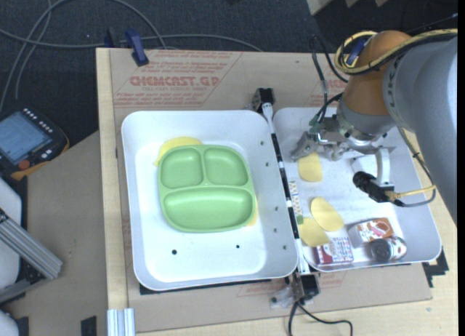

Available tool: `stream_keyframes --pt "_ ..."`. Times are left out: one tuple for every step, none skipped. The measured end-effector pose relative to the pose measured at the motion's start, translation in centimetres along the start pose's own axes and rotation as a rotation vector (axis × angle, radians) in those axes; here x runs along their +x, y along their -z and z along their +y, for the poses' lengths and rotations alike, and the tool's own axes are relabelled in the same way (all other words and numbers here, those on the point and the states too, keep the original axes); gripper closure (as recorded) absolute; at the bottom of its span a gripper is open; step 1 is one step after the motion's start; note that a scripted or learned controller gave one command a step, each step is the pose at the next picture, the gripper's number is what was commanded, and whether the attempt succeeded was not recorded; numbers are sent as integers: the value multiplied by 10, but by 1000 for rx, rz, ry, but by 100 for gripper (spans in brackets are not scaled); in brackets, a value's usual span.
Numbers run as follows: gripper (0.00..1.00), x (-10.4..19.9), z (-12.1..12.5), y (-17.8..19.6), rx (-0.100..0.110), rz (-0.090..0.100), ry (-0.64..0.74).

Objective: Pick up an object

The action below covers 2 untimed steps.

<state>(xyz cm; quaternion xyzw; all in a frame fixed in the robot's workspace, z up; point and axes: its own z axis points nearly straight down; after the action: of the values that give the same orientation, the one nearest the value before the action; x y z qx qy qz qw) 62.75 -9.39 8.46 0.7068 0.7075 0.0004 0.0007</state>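
Observation:
My gripper (325, 143) hangs low over the far end of the right bin (430, 234), just above and touching the upper edge of a pale yellow chip-like piece (311, 169). Nothing is visibly held. Two more yellow pieces (327, 214) lie nearer the front of that bin. A red and white packet (336, 251), a brown and red packet (374, 230) and a dark round object (384, 250) lie along its near edge. A green divided tray (207, 185) rests in the left bin (138, 182), with a yellow thing (178, 144) poking out from under its far left corner.
The grey arm with its orange band (374, 73) covers the far right of the right bin. A black part with a yellow cable (370, 186) hangs beside the wrist. A black clamp (263, 99) sits between the bins at the far side.

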Motion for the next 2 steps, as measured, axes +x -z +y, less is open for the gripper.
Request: stream_keyframes --pt "0 -4 -16 0 4 1 -1" --pt "0 -13 -26 0 3 1 -2"
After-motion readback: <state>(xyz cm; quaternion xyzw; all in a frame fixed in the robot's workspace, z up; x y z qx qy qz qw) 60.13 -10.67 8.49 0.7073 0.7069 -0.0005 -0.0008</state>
